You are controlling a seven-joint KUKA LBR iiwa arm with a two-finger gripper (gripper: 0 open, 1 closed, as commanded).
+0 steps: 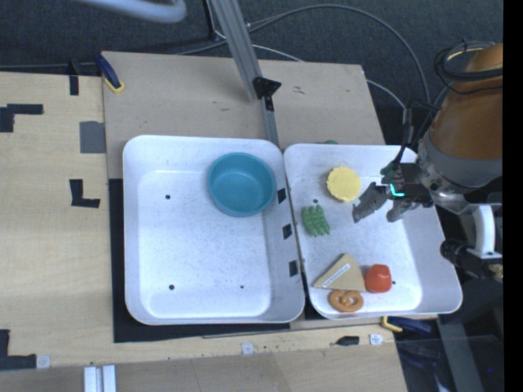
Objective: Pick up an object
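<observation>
Hovering over right bin [433,243], gripper [380,205] spread, nothing between fingers, two dark tips pointing down-left. Poised above bare floor between yellow disc [344,184] and wedge [340,274].

Closest candidate: yellow disc, just up-left of fingertips, lying flat near bin's back wall. Probably light, rigid toy food, smooth-skinned; low profile means little to bite on. Best taken across its width, fingers straddling rim; likely to skid if pinched off-centre.

Green piece [315,220] just left of tips, near divider. Knobbly, small, looks light; bumpy surface should grip well, taken across narrow side.

Farther out, front of bin: tan wedge, red block [377,278] touching its right side, brown ring [346,301] just below. Crowded cluster, fingers apt to catch a neighbour. Red block rounded, possibly slippery.

Left bin [147,243]: blue bowl [241,184] at back right, well apart from gripper. Thin rim the only hold; awkward reach.

Judgement: disc or green piece the easier pick from here.
</observation>
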